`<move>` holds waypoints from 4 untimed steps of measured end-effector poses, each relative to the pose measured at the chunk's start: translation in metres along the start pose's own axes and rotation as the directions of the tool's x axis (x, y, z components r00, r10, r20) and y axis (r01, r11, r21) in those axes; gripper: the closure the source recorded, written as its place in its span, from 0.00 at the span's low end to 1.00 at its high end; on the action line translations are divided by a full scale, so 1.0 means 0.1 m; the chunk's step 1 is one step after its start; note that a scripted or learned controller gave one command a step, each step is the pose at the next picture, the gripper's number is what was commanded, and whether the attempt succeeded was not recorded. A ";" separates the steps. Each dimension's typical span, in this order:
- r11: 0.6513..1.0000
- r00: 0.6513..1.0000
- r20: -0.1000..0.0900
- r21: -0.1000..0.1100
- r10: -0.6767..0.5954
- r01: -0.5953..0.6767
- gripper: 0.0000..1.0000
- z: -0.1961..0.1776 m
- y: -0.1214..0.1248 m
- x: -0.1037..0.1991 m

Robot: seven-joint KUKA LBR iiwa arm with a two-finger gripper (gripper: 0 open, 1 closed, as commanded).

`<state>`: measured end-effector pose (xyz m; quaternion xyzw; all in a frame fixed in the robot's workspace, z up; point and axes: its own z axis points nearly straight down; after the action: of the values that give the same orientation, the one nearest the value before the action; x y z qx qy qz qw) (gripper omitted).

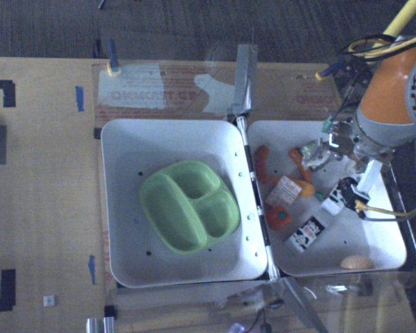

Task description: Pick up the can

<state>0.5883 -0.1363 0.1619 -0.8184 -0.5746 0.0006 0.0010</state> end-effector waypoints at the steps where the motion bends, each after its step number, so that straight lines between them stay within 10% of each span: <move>1: 0.991 0.991 0.000 0.000 -0.133 0.133 0.00 0.25 -0.24 0.15; 2: 0.976 0.976 0.001 -0.004 -0.216 0.216 0.00 0.64 0.33 -0.21; 3: 0.994 0.995 -0.011 0.036 -0.103 0.103 0.00 0.68 0.91 -0.29; 4: 0.994 0.994 -0.009 0.028 -0.107 0.107 1.00 0.54 0.93 -0.28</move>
<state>0.6666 -0.1940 0.1078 -0.7864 -0.6175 0.0056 0.0150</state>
